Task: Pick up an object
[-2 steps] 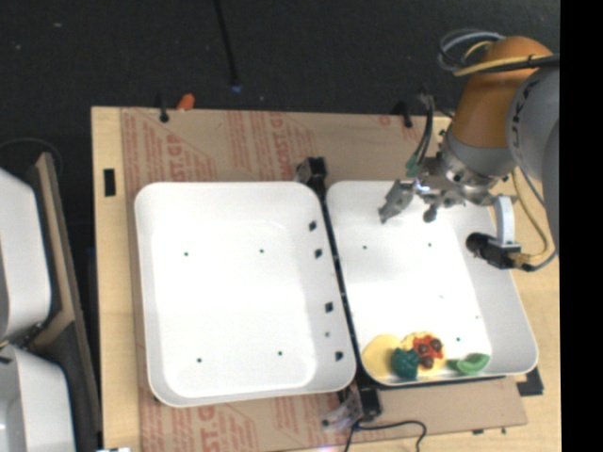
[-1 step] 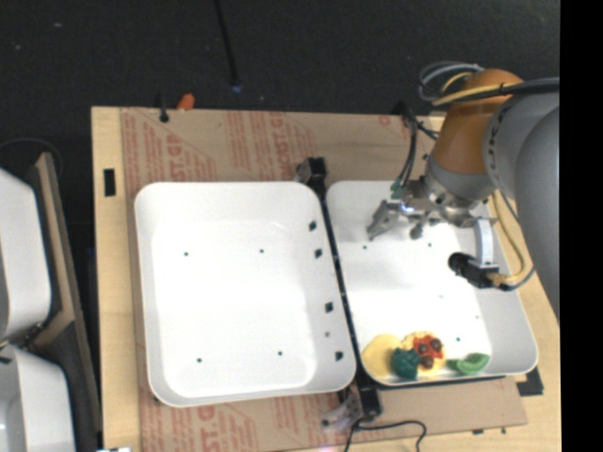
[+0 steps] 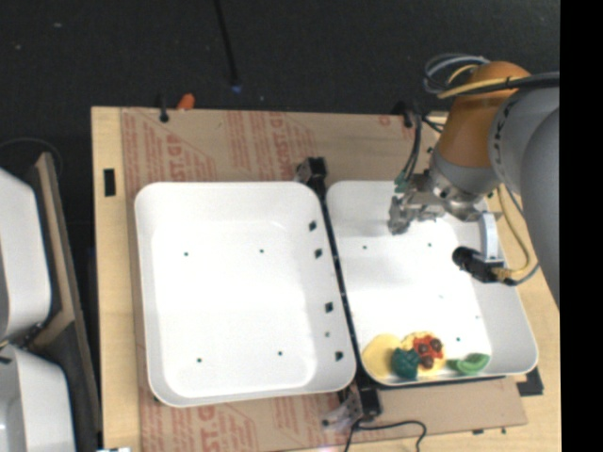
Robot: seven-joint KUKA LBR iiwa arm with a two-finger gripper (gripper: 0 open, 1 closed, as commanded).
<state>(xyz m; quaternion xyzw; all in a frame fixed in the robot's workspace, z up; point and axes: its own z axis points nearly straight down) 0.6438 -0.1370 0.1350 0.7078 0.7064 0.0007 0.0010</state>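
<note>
My gripper point(image 3: 403, 218) hangs over the far part of the right bin point(image 3: 396, 281), pointing down, with nothing visible between its fingers. A cluster of small objects lies in that bin's near corner: a yellow piece point(image 3: 380, 354), a teal piece point(image 3: 405, 365), a red piece point(image 3: 429, 347) and a green piece point(image 3: 471, 363). The gripper is well away from them, toward the bin's far edge.
The left bin point(image 3: 236, 290) sits beside the right one, with a black divider strip point(image 3: 330, 271) between them. Both rest on a cardboard sheet point(image 3: 245, 139) over the bench. White containers point(image 3: 24, 271) stand off the bench to the left.
</note>
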